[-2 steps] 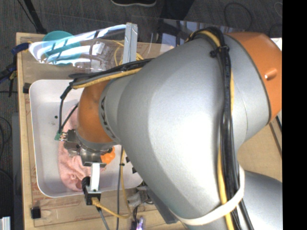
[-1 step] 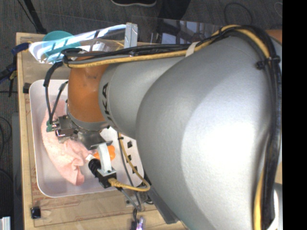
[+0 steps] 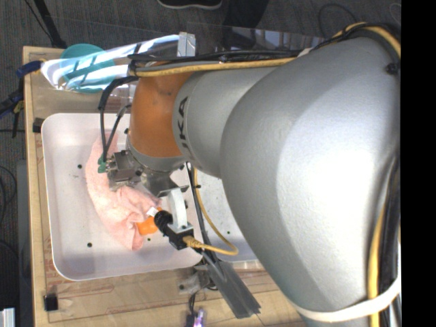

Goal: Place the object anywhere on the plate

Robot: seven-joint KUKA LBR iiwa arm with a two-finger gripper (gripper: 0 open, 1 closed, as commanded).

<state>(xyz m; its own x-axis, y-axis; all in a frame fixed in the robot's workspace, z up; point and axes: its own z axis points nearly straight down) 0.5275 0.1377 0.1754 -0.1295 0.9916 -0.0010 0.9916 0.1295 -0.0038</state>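
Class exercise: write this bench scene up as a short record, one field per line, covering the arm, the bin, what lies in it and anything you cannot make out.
arm: grey KUKA arm with orange band, reaching in from the right over the bin
bin: shallow white bin on the bench
plate: pale pink plate lying in the bin, partly hidden under the wrist
object: small orange object at the plate's lower right edge
gripper: hidden below the wrist, state cannot be told
bench edge: teal and white item above the bin

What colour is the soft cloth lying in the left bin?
Pale pink cloth, clearest in the camera view, below the hand.
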